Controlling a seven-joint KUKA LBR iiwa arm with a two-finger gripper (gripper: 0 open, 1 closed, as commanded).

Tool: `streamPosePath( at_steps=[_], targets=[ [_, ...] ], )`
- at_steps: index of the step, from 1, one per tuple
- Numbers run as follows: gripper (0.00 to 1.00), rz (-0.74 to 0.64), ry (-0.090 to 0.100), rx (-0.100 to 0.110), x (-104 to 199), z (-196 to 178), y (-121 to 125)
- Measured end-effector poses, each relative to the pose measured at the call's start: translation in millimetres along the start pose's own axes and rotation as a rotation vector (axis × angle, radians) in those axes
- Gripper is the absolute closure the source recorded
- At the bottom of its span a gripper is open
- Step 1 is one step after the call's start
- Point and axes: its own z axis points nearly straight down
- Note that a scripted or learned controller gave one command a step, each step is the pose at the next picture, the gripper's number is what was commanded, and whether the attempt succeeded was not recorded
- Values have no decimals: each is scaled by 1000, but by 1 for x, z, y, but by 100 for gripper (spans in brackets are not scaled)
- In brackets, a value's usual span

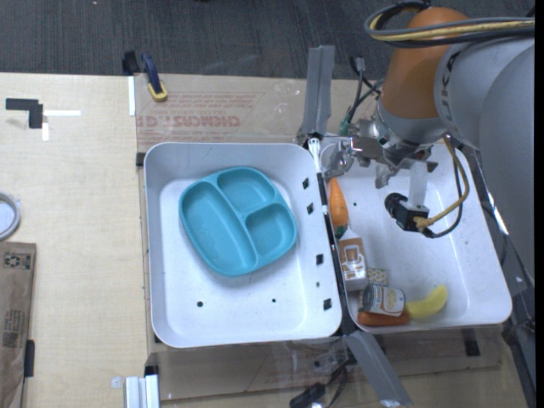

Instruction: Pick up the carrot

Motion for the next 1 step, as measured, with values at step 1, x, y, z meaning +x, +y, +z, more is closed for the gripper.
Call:
streamPosePath(
  at_steps=[1],
  targets=[
    [0,16,-1,-2,-52,0,20]
  ],
)
